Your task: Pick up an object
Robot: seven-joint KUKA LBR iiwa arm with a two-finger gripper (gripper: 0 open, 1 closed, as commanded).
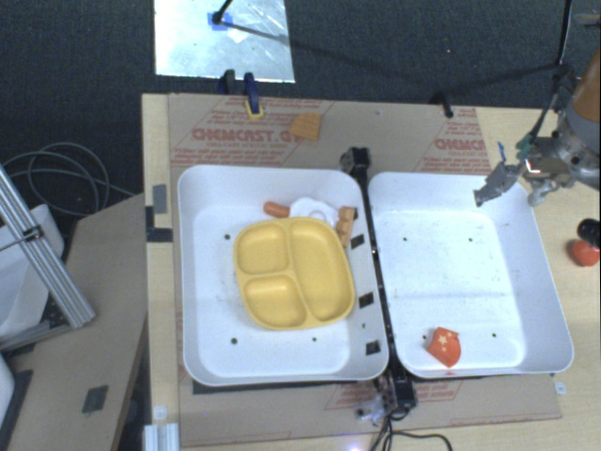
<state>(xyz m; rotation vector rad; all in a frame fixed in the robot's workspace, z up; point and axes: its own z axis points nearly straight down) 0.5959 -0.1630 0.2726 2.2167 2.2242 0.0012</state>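
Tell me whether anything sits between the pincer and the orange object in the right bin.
Nothing visible does. The pincer hovers over the right bin's far right corner, and the orange object lies near the bin's front edge. Only bare white bin floor lies between them.

Bench (188, 125) bearing two white bins: left bin (202, 280), right bin (545, 289) nearest the gripper (515, 182); an orange piece (305, 126) lies beyond them.

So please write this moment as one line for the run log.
gripper: over right bin upper right corner | holding: nothing seen | right bin: orange object | left bin: yellow tray
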